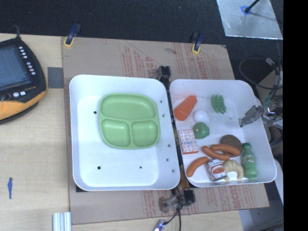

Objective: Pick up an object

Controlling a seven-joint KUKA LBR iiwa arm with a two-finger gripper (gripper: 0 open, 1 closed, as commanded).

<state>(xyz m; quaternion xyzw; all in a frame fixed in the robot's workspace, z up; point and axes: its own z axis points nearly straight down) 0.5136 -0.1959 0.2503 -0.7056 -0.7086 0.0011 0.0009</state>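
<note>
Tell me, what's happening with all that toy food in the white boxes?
A robot is meant to pick up one thing. Its gripper sits at the right edge of the right bin and holds nothing yet. That bin is full of toy food: a carrot, a white egg, a green ball, sausages, a green bottle and more. The left bin has a green divided plate lying in it.

Right bin (pixel 250 88) upper corner open; toys (pixel 221 158) crowd lower half.
</note>
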